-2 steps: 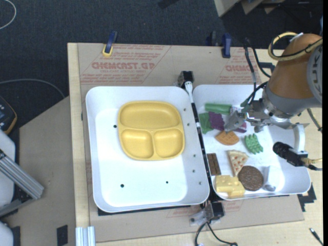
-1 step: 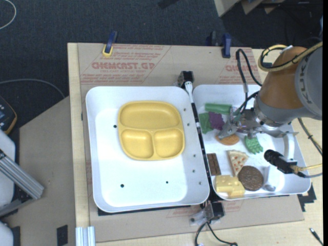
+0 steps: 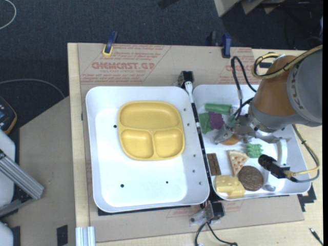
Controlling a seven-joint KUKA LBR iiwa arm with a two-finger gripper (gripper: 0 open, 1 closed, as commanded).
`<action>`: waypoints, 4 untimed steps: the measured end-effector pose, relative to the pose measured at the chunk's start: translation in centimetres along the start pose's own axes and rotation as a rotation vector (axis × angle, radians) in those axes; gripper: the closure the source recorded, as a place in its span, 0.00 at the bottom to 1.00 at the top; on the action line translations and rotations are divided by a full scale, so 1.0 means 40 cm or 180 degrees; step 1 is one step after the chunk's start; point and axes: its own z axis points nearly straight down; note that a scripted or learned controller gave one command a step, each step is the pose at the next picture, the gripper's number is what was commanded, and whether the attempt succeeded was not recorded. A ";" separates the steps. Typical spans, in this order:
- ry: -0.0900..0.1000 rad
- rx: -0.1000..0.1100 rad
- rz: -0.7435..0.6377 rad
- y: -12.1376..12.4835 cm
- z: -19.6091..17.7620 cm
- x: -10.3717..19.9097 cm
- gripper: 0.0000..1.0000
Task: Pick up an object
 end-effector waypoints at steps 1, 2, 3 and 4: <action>-0.0006 -0.0021 0.0004 0.004 -0.034 -0.002 1.00; -0.0010 -0.0037 -0.0006 0.003 -0.171 0.025 1.00; -0.0012 -0.0043 -0.0006 0.010 -0.332 0.025 1.00; -0.0010 -0.0030 -0.0003 0.012 -0.357 0.026 1.00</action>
